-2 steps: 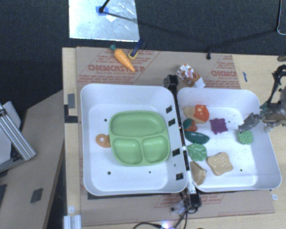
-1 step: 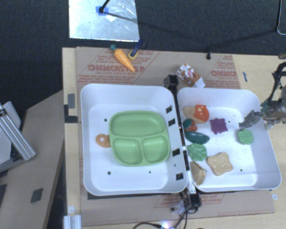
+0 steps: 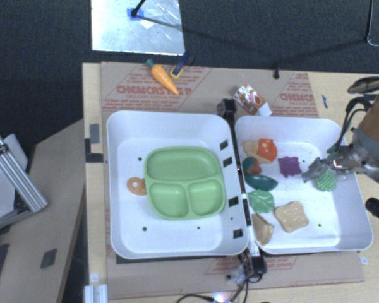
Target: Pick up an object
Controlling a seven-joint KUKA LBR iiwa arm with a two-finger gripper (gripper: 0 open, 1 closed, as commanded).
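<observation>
My gripper (image 3: 323, 172) hangs low over the right side of the right bin (image 3: 354, 235), with the arm coming in from the right edge. It looks open, with nothing held between its fingers. A green knobbly ball (image 3: 326, 182) lies right under it, partly hidden. To its left in the same bin lie a purple piece (image 3: 289, 166), an orange-red piece (image 3: 266, 149), a dark green oval (image 3: 261, 182), a green leaf shape (image 3: 261, 201), a toast slice (image 3: 290, 216) and a tan piece (image 3: 262, 228).
The left bin (image 3: 123, 232) holds a green divided plate (image 3: 184, 182) and a small orange ring (image 3: 136, 186). Behind the bins on the board lie a toy carrot (image 3: 163, 78) and a small wrapped item (image 3: 249, 98). A metal sheet (image 3: 138, 17) lies further back.
</observation>
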